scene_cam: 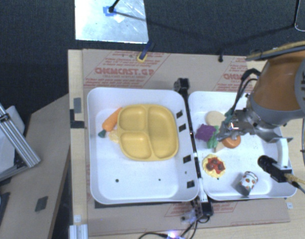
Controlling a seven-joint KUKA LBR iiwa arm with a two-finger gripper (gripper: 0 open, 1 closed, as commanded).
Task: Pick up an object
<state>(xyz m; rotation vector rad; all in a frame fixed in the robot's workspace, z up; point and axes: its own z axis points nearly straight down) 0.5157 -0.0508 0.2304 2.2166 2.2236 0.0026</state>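
Camera view, right of centre: the gripper (pixel 226 133) hangs low in the right bin (pixel 271 190) among a purple piece (pixel 205 131), an orange piece (pixel 232 142) and a cream piece (pixel 214 117); whether it grips anything I cannot tell. A yellow plate (pixel 145 132) lies in the left bin (pixel 100 183).

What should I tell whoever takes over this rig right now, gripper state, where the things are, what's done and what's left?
Gripper: low in the right bin, among the toys; grip unclear.
Right bin: purple-and-green toy, orange round piece, cream round piece, small pizza, grey figure.
Left bin: yellow divided plate, carrot at its left edge.
Done: arm is down at the cluster.
Left: confirm a grasp and lift one object.
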